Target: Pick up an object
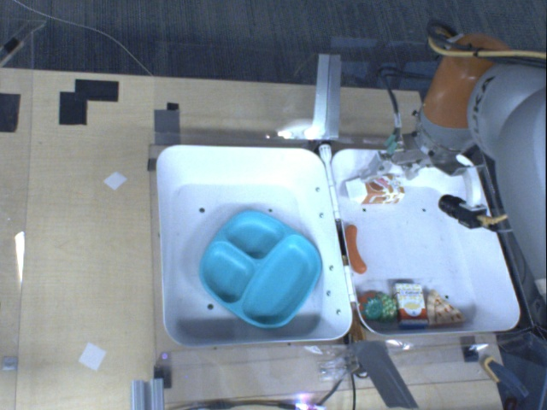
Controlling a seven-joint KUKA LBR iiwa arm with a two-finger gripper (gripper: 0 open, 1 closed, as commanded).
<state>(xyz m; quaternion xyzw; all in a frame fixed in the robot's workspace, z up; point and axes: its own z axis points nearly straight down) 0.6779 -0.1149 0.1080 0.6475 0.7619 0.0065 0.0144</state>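
Note:
In the right bin [466, 254], a white and orange snack packet [379, 190] lies near the far left corner. My gripper [398, 154] hangs just beyond and to the right of it, close over the bin's far wall. An orange sausage [355, 250] lies along the bin's left wall. At the bin's near edge sit a green item [376, 306], a small carton [410, 301] and a tan patterned piece [444, 310], side by side.
The left bin [184, 229] holds a blue divided plate [261, 267]. A metal post [327, 101] stands behind the divider between the bins. The grey arm with its orange band [453, 79] comes in over the right bin's far right corner. A black cable end [461, 210] hangs over that bin's right side.

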